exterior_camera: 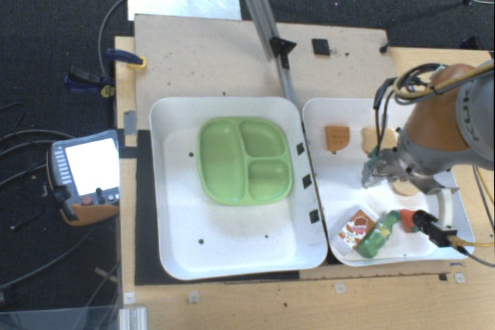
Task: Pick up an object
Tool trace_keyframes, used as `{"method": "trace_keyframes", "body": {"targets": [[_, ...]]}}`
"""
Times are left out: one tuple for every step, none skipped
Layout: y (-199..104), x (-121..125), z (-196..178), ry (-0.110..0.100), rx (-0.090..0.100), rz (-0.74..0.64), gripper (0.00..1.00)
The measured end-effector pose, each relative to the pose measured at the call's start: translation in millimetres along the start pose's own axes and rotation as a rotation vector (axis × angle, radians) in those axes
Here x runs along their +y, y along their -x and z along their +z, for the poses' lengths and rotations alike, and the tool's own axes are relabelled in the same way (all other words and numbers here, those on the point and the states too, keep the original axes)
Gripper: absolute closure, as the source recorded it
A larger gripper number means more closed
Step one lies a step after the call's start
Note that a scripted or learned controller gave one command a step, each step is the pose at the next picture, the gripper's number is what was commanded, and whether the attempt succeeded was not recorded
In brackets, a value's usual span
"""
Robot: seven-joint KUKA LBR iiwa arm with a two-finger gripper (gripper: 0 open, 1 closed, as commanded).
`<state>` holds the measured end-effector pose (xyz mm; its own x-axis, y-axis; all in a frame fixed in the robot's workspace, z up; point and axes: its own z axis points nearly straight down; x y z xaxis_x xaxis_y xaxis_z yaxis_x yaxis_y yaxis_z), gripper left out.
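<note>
My gripper [373, 172] hangs low over the middle of the right bin [325, 166], with the grey arm and its orange band reaching in from the right. A tan toast-like piece [336, 137] lies to the gripper's upper left. Just above the gripper, a second tan piece [370, 139] shows partly behind the cables. A pale tan thing [402, 186] peeks out under the wrist. Toward the bin's front lie a small printed carton [354, 229] and a green bottle with a red cap [377, 237]. I see nothing between the fingers.
The left bin [178, 189] holds a green divided plate [245, 160]. A grey pole [263, 8] slants in from the top to the bins' divide. A tablet-like pendant [89, 174] sits off the bench at the left.
</note>
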<state>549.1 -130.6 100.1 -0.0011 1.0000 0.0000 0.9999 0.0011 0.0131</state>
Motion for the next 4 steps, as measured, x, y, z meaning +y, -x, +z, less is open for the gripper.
{"method": "trace_keyframes", "body": {"targets": [[2.6, 2.3, -63.9, -0.005, -0.002, -0.003, 1.00], [2.9, 5.1, -117.8, -0.006, -0.002, -0.004, 1.00], [-2.9, 9.0, -163.2, -0.006, -0.001, -0.006, 1.00], [-2.9, 10.8, -193.3, -0.008, -0.001, -0.006, 1.00]]}}
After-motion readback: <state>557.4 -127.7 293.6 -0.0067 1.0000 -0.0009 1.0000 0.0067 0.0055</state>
